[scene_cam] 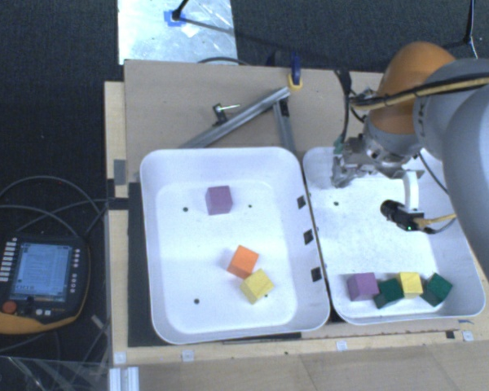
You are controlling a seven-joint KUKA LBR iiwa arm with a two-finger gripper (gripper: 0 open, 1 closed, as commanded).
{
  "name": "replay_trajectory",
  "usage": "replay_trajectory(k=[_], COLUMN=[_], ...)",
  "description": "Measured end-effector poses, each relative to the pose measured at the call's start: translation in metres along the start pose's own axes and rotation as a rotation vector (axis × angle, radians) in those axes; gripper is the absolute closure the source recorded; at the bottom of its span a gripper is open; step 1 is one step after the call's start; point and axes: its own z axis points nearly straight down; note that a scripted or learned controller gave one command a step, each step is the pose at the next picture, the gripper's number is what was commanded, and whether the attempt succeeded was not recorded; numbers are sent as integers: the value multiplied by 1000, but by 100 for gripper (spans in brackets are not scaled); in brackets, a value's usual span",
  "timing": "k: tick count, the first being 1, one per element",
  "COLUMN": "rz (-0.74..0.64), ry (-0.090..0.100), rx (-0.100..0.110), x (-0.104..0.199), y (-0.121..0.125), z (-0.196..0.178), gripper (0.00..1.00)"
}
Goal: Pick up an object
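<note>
Two shallow white bins sat side by side on the bench, the left bin (pixel 159 243) and the right bin (pixel 464 296) touching along their inner rims. Three blocks lay in the left one: a purple cube (pixel 218 199) toward the far side, and an orange cube (pixel 243 261) nearer the front with a yellow cube (pixel 257 286) just beside it, the two touching at a corner. Four more blocks clustered along the near wall of the right bin: a purple block (pixel 362 286), a dark green block (pixel 388 292) pressed against it, a small yellow block (pixel 411 283), and another dark green block (pixel 437 287) at the end of the row. The grey arm (pixel 464 137) reached in from the right, its orange band above the wrist, and the gripper (pixel 343 173) hung over the far corner of the right bin, well apart from the row of blocks. Nothing could be seen between its fingers, and whether they stood open or closed could not be told from this angle. A teach pendant (pixel 37 282) lay left of the bench.
</note>
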Motion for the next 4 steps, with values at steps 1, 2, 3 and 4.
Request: replay_trajectory(k=[1, 2, 3, 4], rz=[3, 1, 1, -3], ry=[-1, -1, -1, 2], rx=[-4, -4, 1, 3], x=[-6, -7, -7, 43], y=[7, 10, 11, -7], z=[-62, -117, -115, -127], gripper=[100, 100, 100, 100])
